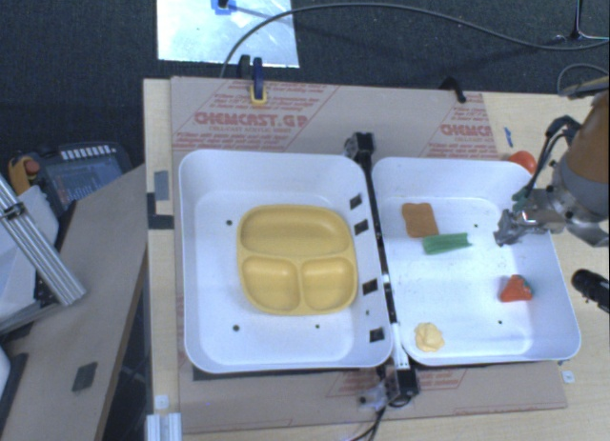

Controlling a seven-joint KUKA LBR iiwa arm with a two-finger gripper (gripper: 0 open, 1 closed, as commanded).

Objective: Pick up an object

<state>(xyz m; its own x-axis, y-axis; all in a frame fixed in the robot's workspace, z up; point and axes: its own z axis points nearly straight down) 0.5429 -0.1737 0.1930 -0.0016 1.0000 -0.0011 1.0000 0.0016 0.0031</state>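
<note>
A green stick (pixel 446 243) is lying in the right bin (pixel 477 349), just beside a brown block (pixel 419 219). A red piece (pixel 516 289) and a yellow lump (pixel 430 337) are sitting nearer the front. The gripper (pixel 506 230) is hovering right of the stick, holding nothing. A yellow tray (pixel 295 258) is resting in the left bin (pixel 214 334).

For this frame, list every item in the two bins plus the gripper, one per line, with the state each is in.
Yellow divided tray: lying flat in the left bin, nothing in its compartments.
Brown piece: flat in the right bin, near its back.
Green stick: lying flat just in front of the brown piece.
Red piece: resting near the right wall.
Yellow lump: resting at the front left corner.
Gripper: over the right bin, beside the green stick, nothing visible between its fingers.
</note>
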